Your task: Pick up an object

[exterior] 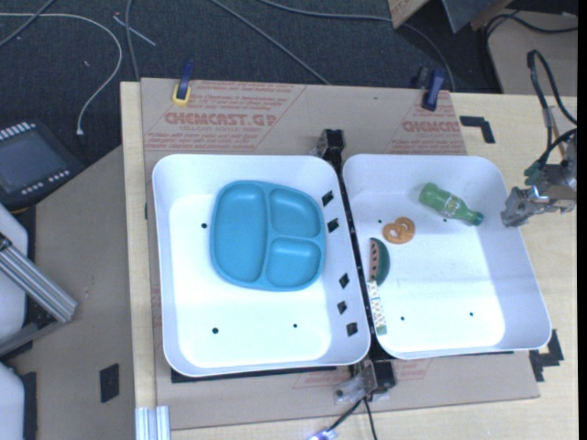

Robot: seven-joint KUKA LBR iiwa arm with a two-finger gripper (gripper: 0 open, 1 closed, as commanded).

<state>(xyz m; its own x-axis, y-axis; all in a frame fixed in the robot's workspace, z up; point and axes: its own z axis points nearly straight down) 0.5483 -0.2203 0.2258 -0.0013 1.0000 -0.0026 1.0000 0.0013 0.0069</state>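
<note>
Tool [525, 205], seemingly empty, sits just right of green bottle [449, 203].

Both white bins [183, 273] look like smooth, slightly glossy plastic. The blue divided plate [268, 235] seems matt plastic; the green bottle [449, 204] nearest the metallic gripper [525, 204] shines. The board beneath [275, 117] is matt cardboard.

A robotics lab or test cell: two white bins [252, 356] sit clamped on a printed board over a plywood table [128, 273], loose cables [92, 26] trailing across dark carpet, aluminium framing [32, 282] at left.
</note>
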